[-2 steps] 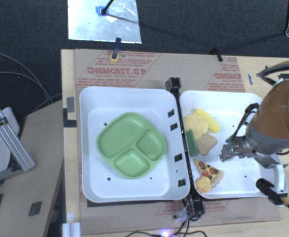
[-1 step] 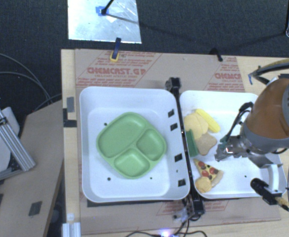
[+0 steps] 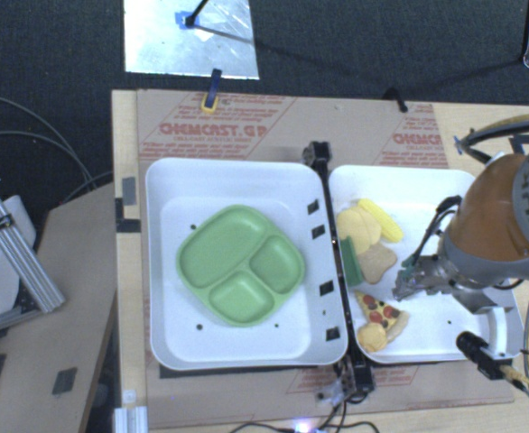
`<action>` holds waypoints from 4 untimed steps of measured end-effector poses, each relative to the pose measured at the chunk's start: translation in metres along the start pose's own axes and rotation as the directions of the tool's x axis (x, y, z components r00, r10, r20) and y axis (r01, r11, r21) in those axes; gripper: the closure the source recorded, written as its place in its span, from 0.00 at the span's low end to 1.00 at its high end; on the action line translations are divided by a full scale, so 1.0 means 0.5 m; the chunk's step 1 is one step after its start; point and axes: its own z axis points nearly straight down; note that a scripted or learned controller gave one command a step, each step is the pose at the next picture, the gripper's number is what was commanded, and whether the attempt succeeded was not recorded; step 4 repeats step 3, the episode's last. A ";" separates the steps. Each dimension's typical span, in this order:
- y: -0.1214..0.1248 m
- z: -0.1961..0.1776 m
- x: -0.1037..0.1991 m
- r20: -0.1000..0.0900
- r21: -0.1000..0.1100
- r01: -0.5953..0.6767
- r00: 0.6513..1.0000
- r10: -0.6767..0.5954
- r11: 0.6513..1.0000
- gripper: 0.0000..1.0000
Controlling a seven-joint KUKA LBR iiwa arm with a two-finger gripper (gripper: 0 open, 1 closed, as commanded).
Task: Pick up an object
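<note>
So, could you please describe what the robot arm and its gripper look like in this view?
The arm is a bulky, rounded body, grey with a broad orange band above the wrist. Thin dark cables loop over its top and another curves down its left side toward the wrist. The gripper is a small, dark metallic assembly with slim fingers, too blurred for finer detail. A white bracket sits below the wrist.

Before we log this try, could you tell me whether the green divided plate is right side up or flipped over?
Right side up. The green plate lies flat in the left bin, its three hollow compartments facing the camera.
</note>
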 end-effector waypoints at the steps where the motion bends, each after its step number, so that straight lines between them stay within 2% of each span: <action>1: 0.001 0.013 0.033 -0.001 -0.001 0.004 1.000 -0.004 1.000 1.00; 2: 0.045 -0.139 0.158 -0.002 -0.011 0.011 1.000 -0.011 1.000 1.00; 3: 0.026 -0.131 0.153 0.000 -0.002 0.001 1.000 -0.001 1.000 1.00; 4: 0.026 -0.131 0.153 0.000 -0.002 0.001 1.000 -0.001 1.000 1.00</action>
